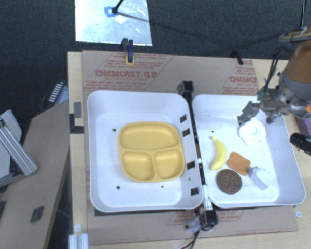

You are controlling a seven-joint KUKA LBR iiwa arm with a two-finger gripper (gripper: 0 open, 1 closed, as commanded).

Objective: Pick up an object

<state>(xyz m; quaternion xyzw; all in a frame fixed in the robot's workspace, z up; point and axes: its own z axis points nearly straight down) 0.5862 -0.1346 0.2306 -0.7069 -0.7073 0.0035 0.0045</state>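
Bench: banana [218, 154] nr cookie [229, 181] (apart)

The arm [303, 66] reaches in from the right, its end effector [259, 114] angled downward.

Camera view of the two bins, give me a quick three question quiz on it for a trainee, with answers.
1. True or false: the yellow divided tray lies in the left bin.
2. Which item lies nearest the gripper? A) brown disc B) white round object C) banana
3. Fill in: the orange piece lies between the banana and the small grey ____.

Key: 1 true. 2 B. 3 block.
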